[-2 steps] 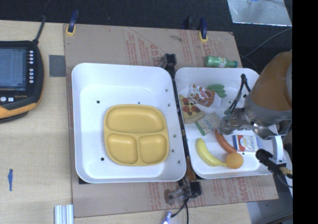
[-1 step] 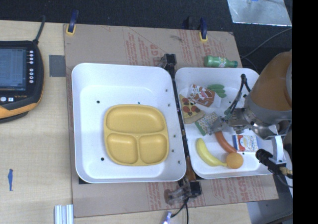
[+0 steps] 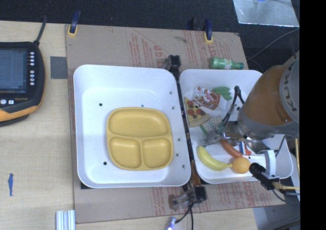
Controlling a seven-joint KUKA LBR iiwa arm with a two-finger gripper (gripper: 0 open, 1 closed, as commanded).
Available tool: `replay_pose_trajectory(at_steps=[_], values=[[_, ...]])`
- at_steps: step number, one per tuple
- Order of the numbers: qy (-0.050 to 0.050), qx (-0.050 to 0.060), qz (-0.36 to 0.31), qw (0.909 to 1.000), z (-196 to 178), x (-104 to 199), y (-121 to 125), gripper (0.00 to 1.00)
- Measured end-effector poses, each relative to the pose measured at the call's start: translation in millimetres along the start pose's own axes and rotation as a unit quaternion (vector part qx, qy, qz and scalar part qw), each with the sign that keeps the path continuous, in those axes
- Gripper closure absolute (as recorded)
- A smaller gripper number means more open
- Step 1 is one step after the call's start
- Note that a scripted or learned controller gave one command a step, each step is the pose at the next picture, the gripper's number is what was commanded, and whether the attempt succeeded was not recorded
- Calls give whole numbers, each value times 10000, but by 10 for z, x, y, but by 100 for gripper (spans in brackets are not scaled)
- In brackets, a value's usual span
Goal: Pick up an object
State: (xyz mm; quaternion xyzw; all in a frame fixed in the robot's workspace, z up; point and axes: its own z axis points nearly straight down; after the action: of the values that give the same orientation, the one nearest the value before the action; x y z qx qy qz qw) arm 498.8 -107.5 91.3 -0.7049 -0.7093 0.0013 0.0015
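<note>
The right bin (image 3: 214, 73) holds several toy foods: a yellow banana (image 3: 209, 158), an orange ball (image 3: 240, 165), a red-orange sausage-like piece (image 3: 230, 148), a pizza slice (image 3: 194, 112), a red and white packet (image 3: 208, 97) and a green piece (image 3: 222, 91). My gripper (image 3: 220, 133) is low inside this bin, just above the banana and left of the sausage piece. The grey arm with its orange band (image 3: 266, 99) covers the bin's right half. Nothing visibly hangs from the gripper.
The left bin (image 3: 81, 122) holds a yellow divided plate (image 3: 139, 138). A green bottle (image 3: 225, 64) lies on the cardboard behind the right bin. A control pendant (image 3: 18, 81) sits at the far left of the bench. Clamps stand along the cardboard's far edge.
</note>
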Motion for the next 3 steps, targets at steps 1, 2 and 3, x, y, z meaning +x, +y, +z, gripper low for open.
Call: replay_pose_trajectory(at_steps=[1,2,3], values=[[-5,-10,0,10000,-3,85,62,0],[3,5,1,10000,0,47,-20,0],[4,4,2,10000,0,86,-18,0]])
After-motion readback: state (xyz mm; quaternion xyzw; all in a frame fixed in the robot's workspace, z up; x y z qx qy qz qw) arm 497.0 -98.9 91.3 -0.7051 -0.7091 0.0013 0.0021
